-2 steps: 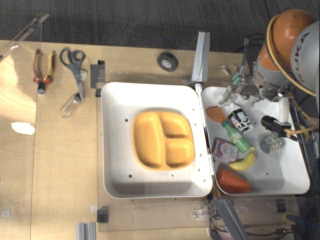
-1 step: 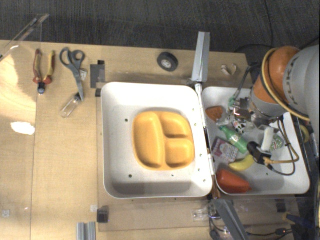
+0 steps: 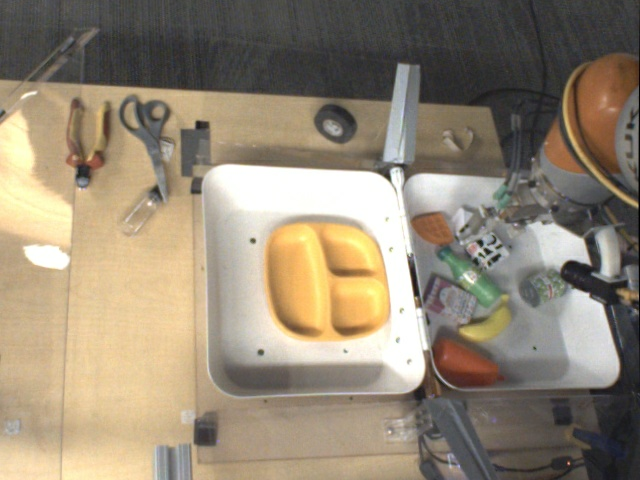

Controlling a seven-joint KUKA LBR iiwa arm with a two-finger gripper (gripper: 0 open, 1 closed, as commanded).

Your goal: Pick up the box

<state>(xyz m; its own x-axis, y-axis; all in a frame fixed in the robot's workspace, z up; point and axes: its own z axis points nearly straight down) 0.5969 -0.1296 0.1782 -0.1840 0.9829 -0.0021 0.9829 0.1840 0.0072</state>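
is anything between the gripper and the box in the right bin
Yes, if the box is the purple one. The gripper is at the right bin's far side, and a black-and-white packet and a green bottle lie between them; the bottle seems to overlap the box's edge.

Arm (image 3: pixel 566 164) is extended in over the far right corner of the right bin (image 3: pixel 582 340), with orange band (image 3: pixel 596 96) raised above that corner. Gripper (image 3: pixel 518 200) is held by the bin's far wall, pointed toward its left side.

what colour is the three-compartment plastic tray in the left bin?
The three-compartment tray is plain yellow; camera view.
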